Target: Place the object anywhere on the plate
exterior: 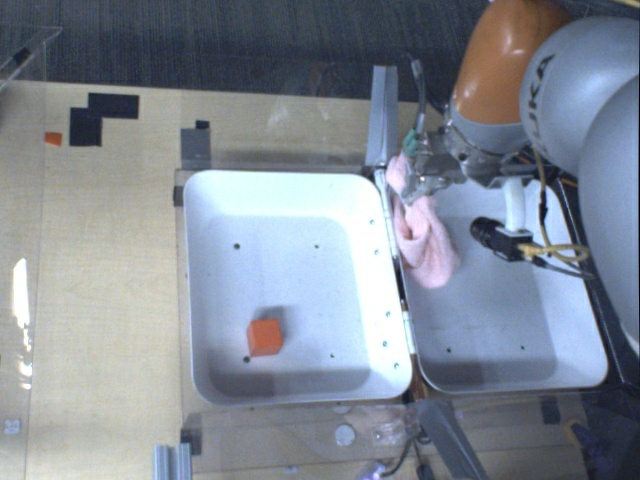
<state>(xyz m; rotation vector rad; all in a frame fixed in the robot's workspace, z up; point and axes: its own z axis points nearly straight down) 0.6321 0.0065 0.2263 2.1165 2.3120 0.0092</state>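
A soft pink cloth [428, 243] hangs in a long fold at the left edge of the right bin [520, 338], beside the wall shared by the two bins. Its top end is bunched between the fingers of my gripper [414, 171], which is shut on it below the orange wrist band. The cloth's lower end reaches down toward the bin floor; I cannot tell whether it touches. A small orange cube [265, 337] lies on the floor of the left bin [300, 208], near its front left.
A black connector with yellow cables [500, 238] sticks out from the arm over the right bin. A grey metal post [380, 113] stands behind the divider between the bins. Black markers and a small orange tag [53, 139] lie on the bench at far left.
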